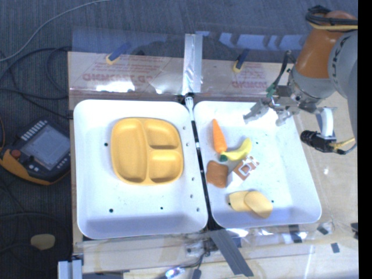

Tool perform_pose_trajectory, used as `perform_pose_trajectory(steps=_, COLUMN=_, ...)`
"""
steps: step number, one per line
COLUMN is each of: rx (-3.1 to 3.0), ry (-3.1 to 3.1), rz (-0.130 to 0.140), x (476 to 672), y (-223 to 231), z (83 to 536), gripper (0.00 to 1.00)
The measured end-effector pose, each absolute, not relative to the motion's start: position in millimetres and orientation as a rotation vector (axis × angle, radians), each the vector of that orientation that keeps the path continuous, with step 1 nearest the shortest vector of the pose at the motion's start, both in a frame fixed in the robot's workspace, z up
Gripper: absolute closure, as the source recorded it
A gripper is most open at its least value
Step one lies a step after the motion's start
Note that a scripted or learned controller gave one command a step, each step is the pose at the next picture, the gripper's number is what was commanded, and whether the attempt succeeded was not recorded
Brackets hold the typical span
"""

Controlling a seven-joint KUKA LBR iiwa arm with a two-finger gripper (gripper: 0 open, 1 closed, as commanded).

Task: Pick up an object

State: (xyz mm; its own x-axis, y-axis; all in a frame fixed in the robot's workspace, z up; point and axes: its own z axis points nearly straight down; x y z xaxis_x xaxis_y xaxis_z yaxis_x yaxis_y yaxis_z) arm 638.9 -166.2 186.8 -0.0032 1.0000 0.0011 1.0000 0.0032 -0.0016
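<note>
A: Where does the two-finger gripper (268, 114) sit?

B: Above the far right part of the right white bin (308, 182), its grey fingers (254, 114) spread apart with nothing between them.

A: And the things to pick?

B: All in that bin, nearer its left side. A slim orange carrot (218, 135) lies lengthwise, a yellow banana (238, 151) touching its lower end. Just below are a brown rounded piece like bread (217, 174) and a small white card with an orange mark (246, 168). Nearer the front rim lies a pale yellow lumpy item (251, 203).

A: Anything in the way?

B: The carrot and banana touch; the brown piece and card crowd under them. The gripper is apart from all of them.

A: The other bin?

B: The left white bin (93, 173) holds a yellow plastic tray with three compartments (146, 150). A black handheld controller (36, 151) lies on the floor at left.
</note>
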Motion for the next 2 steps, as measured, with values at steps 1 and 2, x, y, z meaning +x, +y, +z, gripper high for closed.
perform_pose_trajectory(steps=1, rx=-2.096, ry=-2.353, rz=-0.004, x=638.2, y=-102.3, z=88.9, gripper=0.0)
perform_pose_trajectory(steps=2, rx=-2.104, ry=-2.345, rz=-0.003, x=561.3, y=-141.2, z=88.8, gripper=0.0)
